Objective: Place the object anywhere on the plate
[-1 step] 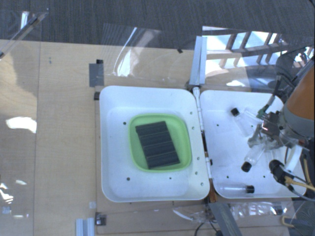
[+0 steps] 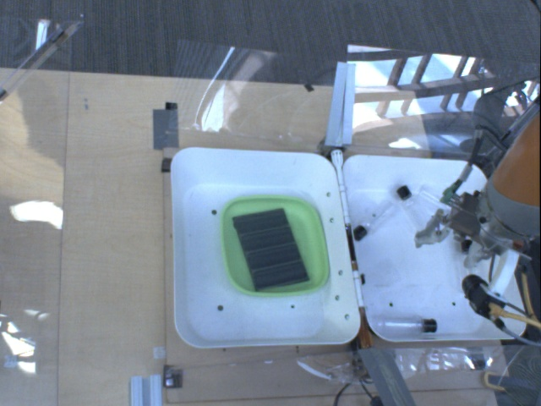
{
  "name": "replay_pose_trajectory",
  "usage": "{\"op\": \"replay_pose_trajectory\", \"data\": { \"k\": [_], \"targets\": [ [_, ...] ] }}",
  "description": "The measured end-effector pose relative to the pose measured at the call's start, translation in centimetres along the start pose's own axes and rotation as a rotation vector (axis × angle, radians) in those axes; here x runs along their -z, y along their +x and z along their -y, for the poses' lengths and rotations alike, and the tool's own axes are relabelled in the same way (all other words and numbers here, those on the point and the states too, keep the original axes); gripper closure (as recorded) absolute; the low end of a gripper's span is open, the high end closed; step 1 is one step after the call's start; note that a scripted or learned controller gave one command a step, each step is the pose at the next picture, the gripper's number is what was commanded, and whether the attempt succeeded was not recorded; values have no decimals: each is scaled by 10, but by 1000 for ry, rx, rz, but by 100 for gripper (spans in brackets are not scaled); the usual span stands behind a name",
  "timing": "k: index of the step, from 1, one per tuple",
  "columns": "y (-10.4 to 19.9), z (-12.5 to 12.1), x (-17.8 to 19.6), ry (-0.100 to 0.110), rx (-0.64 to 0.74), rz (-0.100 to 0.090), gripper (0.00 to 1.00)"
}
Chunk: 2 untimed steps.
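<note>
A green square plate [image 2: 317,248] sits in the middle of the left bin [image 2: 194,227]. A dark grey ribbed block [image 2: 270,249] lies flat on the plate, slightly turned, inside its rim. My gripper [image 2: 429,232] hangs over the right bin [image 2: 397,269], at its right side, well apart from the plate and the block. The grey arm with its orange band [image 2: 511,184] comes in behind it from the right.
In the right bin lie a clear tube with a black cap [image 2: 407,324] near the front wall, another clear tube [image 2: 373,221] by the left wall, and a small black cap [image 2: 404,193]. A metal divider post [image 2: 340,108] stands behind the bins.
</note>
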<state>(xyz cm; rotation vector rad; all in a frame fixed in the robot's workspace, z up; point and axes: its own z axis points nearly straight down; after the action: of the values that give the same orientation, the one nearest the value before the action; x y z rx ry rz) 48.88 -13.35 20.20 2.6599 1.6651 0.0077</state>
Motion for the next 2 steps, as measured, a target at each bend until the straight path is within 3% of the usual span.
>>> {"op": "replay_pose_trajectory", "data": {
  "k": [1,2],
  "targets": [
    [-5,-98,-14,0,60,2,0],
    [-42,-48,39,0,35,1,0]
  ]
}}
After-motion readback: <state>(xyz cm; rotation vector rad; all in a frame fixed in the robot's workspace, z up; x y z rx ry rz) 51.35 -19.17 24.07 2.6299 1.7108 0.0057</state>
